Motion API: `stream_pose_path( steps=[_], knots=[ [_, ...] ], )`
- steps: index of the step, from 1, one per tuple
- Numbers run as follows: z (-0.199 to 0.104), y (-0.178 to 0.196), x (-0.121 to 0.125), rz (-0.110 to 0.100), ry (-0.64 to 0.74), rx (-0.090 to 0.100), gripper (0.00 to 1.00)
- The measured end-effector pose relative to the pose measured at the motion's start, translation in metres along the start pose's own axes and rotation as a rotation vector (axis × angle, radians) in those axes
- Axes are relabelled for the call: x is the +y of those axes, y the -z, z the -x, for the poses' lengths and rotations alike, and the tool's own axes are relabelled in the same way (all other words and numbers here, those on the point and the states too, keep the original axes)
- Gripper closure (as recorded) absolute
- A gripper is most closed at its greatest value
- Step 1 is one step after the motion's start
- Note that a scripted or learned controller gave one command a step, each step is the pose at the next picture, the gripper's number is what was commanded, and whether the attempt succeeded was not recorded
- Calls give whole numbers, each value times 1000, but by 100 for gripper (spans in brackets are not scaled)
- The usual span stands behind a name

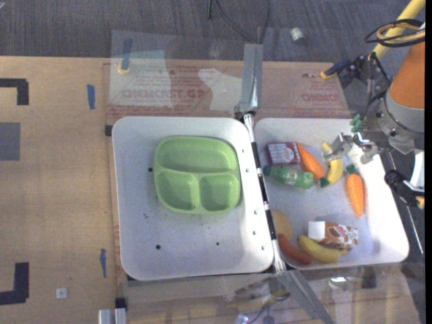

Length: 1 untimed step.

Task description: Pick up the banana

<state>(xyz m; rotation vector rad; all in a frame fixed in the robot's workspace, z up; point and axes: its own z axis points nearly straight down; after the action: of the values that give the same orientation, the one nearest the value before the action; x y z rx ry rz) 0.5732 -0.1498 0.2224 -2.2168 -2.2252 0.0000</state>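
My pincer (346, 147) hung over the right bin (388, 211), just above a small banana (334, 170) beside two carrots; whether it was open or closed, I could not tell.

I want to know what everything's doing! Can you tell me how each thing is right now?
Green divided plate: upright, in left bin.
Green bottle: lying on its side.
Carrot: lying flat.
Small banana: under the gripper, not lifted.
Lower banana: lying flat.
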Motion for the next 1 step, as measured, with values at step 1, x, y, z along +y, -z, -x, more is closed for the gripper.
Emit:
stream_pose_path(
  steps=[1],
  knots=[
    [41, -81, 68, 3, 39, -3, 0]
  ],
)
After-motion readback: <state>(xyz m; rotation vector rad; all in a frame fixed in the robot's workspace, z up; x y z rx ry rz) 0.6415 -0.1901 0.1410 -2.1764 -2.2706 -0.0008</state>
